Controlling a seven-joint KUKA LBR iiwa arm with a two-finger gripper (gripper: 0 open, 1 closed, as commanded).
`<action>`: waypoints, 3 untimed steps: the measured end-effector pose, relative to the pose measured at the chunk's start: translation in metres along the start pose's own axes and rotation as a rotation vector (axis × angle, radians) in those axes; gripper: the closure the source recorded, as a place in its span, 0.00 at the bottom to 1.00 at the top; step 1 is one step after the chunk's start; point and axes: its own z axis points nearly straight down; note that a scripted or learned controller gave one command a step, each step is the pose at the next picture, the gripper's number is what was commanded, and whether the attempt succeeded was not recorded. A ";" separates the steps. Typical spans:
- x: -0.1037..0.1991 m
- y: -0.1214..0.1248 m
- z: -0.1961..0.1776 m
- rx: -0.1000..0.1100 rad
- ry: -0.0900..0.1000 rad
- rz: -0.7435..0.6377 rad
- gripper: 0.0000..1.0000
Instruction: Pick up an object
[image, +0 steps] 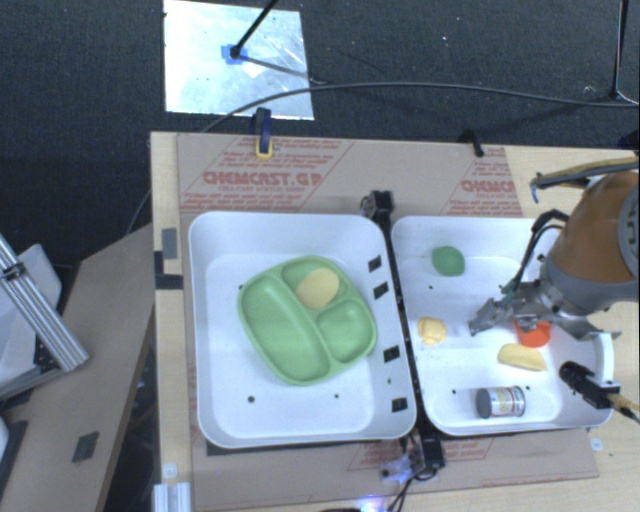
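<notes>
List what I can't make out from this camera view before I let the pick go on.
- Pincer: blurred and small, so its opening and any hold are unclear.
- Orange thing: partly covered by the arm, so its shape is unclear.
- Can: label too small to read.
- Arm: cut off by the right edge.
- Yellow lump on the green tray: too soft to identify.

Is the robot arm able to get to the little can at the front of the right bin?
Probably yes. The can lies on its side on bare bin floor, apart from the yellow piece above it, and the gripper is in the same bin, nothing between them.
</notes>
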 end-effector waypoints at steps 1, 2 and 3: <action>0.000 0.001 -0.014 -0.006 -0.003 0.000 1.00; 0.007 0.001 -0.060 -0.008 -0.002 -0.004 1.00; 0.006 0.003 -0.109 -0.010 -0.003 -0.004 1.00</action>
